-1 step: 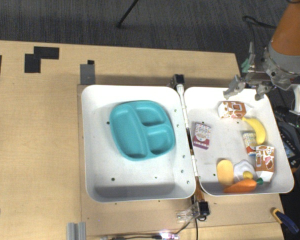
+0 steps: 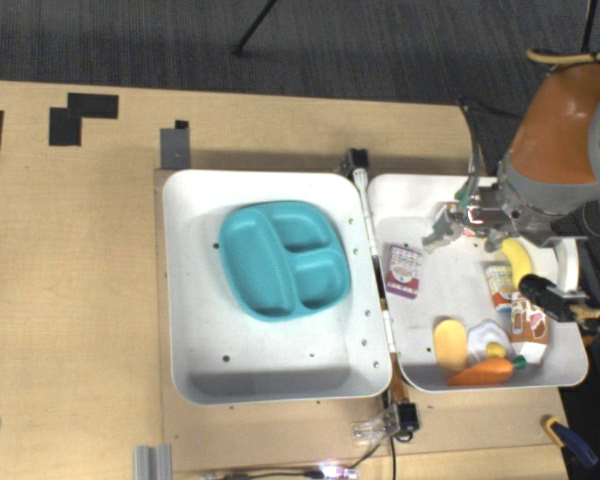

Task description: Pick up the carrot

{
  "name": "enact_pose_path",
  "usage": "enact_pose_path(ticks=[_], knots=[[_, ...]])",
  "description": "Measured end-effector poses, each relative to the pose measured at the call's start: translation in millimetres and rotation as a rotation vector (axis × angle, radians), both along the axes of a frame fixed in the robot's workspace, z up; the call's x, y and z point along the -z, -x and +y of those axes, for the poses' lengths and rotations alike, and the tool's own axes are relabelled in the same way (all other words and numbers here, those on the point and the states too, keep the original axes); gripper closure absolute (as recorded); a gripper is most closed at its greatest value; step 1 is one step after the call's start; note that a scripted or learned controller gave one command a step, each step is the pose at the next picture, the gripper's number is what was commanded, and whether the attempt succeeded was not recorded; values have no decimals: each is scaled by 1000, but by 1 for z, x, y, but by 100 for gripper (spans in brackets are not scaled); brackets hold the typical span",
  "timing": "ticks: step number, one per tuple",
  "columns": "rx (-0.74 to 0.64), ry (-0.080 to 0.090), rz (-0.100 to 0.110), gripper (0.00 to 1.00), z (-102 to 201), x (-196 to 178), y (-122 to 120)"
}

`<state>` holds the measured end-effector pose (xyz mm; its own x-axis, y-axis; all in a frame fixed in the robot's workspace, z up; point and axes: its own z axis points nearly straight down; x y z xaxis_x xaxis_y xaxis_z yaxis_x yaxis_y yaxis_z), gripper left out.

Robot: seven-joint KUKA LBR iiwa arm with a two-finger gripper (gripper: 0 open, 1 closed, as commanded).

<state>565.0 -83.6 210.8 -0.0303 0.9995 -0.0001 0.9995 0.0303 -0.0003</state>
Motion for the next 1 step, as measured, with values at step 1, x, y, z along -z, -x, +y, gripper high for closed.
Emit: enact_pose_path(ticks=[1], knots=[[-25, -1, 6, 0, -3, 112, 62]])
